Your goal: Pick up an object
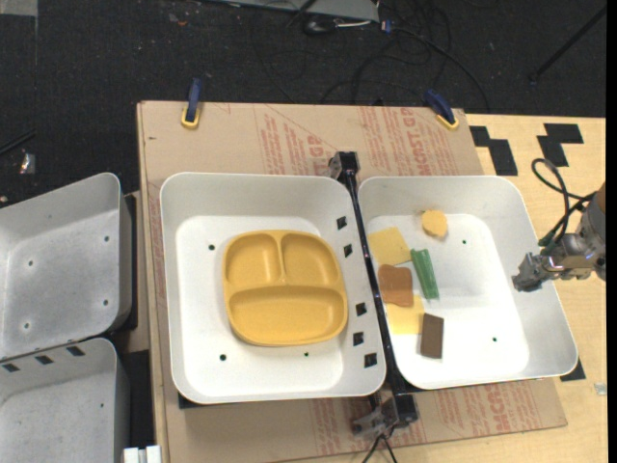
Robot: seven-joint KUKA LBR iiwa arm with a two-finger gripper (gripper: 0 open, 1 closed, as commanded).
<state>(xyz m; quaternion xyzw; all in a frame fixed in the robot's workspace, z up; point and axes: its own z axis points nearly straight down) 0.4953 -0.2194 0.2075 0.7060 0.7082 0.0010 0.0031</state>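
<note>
- Camera view looked down at a slant on two shallow white bins set side by side on a brown cardboard-covered bench (289, 138).
- Left bin (193, 258) held a yellow divided plate (285, 288), rounded-square in shape, with two small compartments at the far side and one long compartment at the near side.
- Right bin (511, 355) held a small cluster of pieces toward its left half, close to the wall shared with the left bin.
- A small round orange-yellow piece (435, 223) lay farthest back in that cluster, apart from the others.
- A pale yellow flat square (389, 245) lay just in front of it and to the left, tilted a little.
- A green bar (424, 274), narrow and long, lay beside the yellow square on its right, running front to back.
- A light brown block (396, 285) sat touching the green bar's left side and overlapping the yellow square's near edge.
- Another yellow flat piece (405, 319) showed below the brown block, partly covered by it.
- A dark brown rectangular block (432, 336) lay nearest the front, touching that lower yellow piece.
- The gripper (528, 277) hung at the right bin's right rim, well apart from the cluster, with the grey arm (578, 247) behind it reaching in from the right.
- Whether its fingers were spread or pressed together could not be told; nothing showed between them.
- Two yellow-and-blue clamps (192, 112) held the cardboard at the far edge.
</note>
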